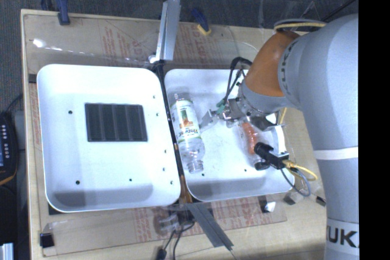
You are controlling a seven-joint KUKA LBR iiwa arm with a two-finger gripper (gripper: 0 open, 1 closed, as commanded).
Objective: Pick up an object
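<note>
A clear plastic bottle [186, 131] with a white, green and orange label lies lengthwise along the left side of the right bin [210, 190]. A small orange object [248, 137] lies near that bin's right side, partly under the wrist. My gripper [214, 115] hangs low over the middle of the right bin, just right of the bottle's upper half and left of the orange object. Nothing shows between its jaws. A dark grey ribbed rectangular block [116, 122] lies flat in the middle of the left bin [55, 88].
The arm's grey body and orange band [271, 67] cover the right bin's far right corner. A metal bar [167, 30] stands at the divide between the bins at the back. Blue clamps [61, 8] grip the bench's back edge.
</note>
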